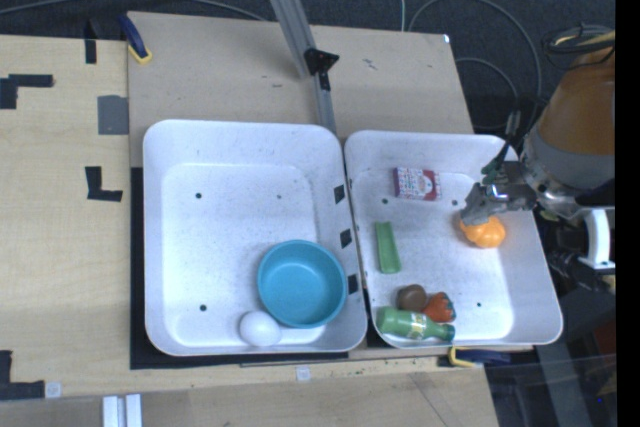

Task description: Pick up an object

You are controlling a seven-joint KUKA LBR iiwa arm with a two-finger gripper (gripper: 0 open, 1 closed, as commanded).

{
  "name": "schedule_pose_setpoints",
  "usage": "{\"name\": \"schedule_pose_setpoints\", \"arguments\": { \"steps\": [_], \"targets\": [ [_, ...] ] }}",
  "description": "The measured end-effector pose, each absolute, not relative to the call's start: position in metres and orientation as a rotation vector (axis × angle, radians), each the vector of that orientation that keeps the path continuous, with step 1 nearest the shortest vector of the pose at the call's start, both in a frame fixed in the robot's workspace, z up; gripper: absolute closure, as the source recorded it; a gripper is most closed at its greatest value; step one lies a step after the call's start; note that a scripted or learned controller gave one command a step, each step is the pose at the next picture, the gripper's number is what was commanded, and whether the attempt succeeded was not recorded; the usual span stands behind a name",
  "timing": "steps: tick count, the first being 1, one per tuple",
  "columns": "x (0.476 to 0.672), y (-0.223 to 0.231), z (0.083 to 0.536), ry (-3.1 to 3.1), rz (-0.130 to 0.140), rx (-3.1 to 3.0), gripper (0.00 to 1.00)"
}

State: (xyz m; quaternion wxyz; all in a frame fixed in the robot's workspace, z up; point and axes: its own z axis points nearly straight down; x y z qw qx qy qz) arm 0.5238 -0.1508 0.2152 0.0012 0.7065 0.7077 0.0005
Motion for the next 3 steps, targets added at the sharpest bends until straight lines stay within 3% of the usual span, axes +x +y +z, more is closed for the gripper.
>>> {"name": "schedule_pose_setpoints", "arguments": {
  "steps": [3],
  "targets": [
    [0.562,0.011,0.215,2.232,0.001,2.214,1.00]
  ]
}}
